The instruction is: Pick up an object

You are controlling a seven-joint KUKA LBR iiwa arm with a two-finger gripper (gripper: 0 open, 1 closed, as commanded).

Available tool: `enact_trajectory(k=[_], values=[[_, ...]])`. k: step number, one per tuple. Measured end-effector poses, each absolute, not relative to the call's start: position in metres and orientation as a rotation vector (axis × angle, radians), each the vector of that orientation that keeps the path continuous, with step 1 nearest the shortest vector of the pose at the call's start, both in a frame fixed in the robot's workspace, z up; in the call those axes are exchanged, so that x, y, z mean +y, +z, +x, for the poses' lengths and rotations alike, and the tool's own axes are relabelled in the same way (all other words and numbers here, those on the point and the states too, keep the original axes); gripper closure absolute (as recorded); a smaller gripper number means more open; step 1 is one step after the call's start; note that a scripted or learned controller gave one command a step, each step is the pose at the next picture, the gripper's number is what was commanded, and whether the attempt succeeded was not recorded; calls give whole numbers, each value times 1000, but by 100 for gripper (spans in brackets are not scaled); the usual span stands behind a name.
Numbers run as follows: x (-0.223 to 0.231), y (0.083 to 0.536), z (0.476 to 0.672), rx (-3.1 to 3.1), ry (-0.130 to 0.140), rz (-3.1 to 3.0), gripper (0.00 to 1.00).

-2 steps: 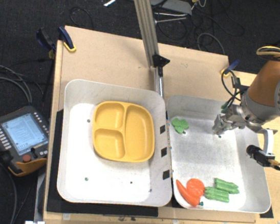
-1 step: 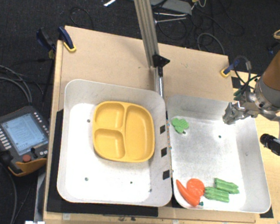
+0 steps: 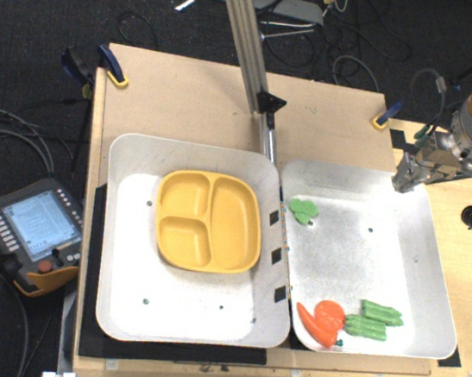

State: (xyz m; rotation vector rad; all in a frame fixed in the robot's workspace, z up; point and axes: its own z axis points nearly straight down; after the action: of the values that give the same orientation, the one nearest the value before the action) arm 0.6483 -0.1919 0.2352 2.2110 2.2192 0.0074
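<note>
My gripper (image 3: 406, 182) hangs over the far right corner of the right bin (image 3: 436, 255), well above its floor, with nothing visible between its fingers. On that bin's floor lie a small green leafy toy (image 3: 303, 210) near the far left, a red tomato toy (image 3: 329, 314) and an orange carrot (image 3: 312, 326) at the near edge, and two green pea pods (image 3: 374, 319) just right of the tomato. All of these lie far from the gripper.
The left bin (image 3: 124, 237) holds a yellow divided plate (image 3: 209, 221). A metal pole (image 3: 252, 46) slants up from the divider between the bins. Clamps (image 3: 114, 66) sit at the board's far corners, and a teach pendant (image 3: 34, 233) lies off the bench at left.
</note>
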Motion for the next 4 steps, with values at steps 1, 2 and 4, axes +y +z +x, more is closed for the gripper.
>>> enact_trajectory(k=[1, 2, 4], values=[[-192, 249, 649, 2222, 4, 2216, 100], [-136, 237, 647, 2231, 1, 2214, 100], [-19, 249, 661, 2231, 4, 2211, 100]])
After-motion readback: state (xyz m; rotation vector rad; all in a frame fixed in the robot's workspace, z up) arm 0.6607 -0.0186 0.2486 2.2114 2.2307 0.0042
